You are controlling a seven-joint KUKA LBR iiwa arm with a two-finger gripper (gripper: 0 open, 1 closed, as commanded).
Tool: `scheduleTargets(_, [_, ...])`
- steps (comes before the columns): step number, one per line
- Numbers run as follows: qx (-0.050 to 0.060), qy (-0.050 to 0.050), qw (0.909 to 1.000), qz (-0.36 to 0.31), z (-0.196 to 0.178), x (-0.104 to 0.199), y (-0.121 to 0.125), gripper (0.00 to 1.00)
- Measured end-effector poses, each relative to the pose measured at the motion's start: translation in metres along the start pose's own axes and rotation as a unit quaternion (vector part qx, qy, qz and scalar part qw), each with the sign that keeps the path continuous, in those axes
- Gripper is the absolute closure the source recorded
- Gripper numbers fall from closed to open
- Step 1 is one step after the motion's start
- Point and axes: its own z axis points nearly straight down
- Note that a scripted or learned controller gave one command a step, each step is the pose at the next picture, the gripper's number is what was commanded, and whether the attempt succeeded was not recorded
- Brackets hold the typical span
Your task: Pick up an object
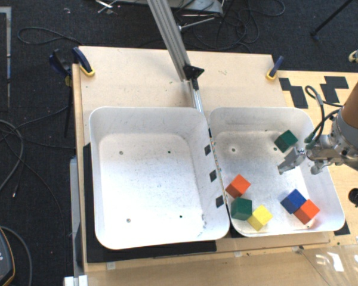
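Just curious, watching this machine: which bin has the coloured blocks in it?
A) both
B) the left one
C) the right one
C: the orange block, yellow block and blue block all lie in the right bin, where the pincer reaches in.

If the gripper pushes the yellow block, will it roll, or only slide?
The yellow block looks cube-shaped with flat faces, so it would probably slide, not roll. It touches the dark green block, which may move along. It seems rigid.

no readable text, labels or numbers anywhere. black block pattern on bench (pixel 322 91) behind the jaws isn't lettering.
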Motion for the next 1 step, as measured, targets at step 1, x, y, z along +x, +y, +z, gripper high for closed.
scheduleTargets(1, [0.003, 0.001, 1.0000, -0.001, 0.1372, -0.0161, 0.0512, 0.00])
